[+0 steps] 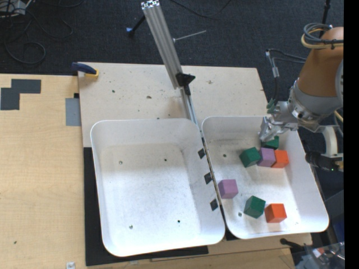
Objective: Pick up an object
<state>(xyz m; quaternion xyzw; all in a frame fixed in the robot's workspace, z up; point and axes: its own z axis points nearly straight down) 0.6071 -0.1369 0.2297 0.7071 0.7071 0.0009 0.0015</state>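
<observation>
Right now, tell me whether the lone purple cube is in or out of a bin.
In. The purple cube lies on the floor of the right bin, near the divider, apart from the other cubes.

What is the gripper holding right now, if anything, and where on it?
It cannot be told. The gripper sits low in the right bin, just above the green block and purple block, with another green piece showing right below it.

The bins (147, 129) look like smooth white plastic, speckled with dark flecks. The surface (39, 167) is pale matt wood. The blocks (250, 157) are matt, maybe foam. A ribbed metal bar (164, 43) shines dully above the carpeted floor (84, 27).
</observation>
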